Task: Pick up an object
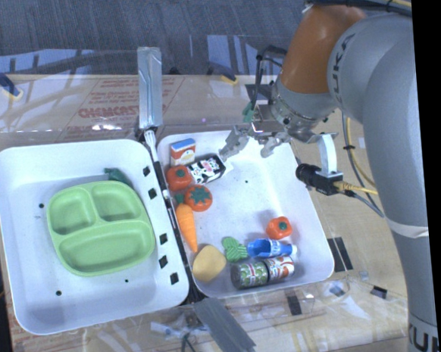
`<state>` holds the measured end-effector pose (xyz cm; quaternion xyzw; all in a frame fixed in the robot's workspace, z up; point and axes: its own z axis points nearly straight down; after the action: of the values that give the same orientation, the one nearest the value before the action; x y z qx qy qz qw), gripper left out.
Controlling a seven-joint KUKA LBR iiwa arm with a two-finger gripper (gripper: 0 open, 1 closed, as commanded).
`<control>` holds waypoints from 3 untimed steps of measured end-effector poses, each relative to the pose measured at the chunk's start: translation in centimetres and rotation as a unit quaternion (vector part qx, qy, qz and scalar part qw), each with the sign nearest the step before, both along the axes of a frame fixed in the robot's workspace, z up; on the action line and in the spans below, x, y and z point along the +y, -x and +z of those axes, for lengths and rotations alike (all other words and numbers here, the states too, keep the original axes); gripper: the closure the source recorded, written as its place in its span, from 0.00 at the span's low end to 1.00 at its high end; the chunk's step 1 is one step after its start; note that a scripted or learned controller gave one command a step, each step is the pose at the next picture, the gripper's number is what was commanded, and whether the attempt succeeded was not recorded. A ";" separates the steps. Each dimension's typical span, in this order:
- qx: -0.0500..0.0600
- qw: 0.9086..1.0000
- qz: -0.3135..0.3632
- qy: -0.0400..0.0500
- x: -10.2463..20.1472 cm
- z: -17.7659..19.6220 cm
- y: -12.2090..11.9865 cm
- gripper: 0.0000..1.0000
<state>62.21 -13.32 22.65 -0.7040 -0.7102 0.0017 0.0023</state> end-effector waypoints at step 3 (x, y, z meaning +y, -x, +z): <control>-0.002 0.999 0.039 0.000 -7.6 -13.5 10.2 0.00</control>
<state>52.01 -20.96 9.19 -0.6760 -0.7369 0.0005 0.0010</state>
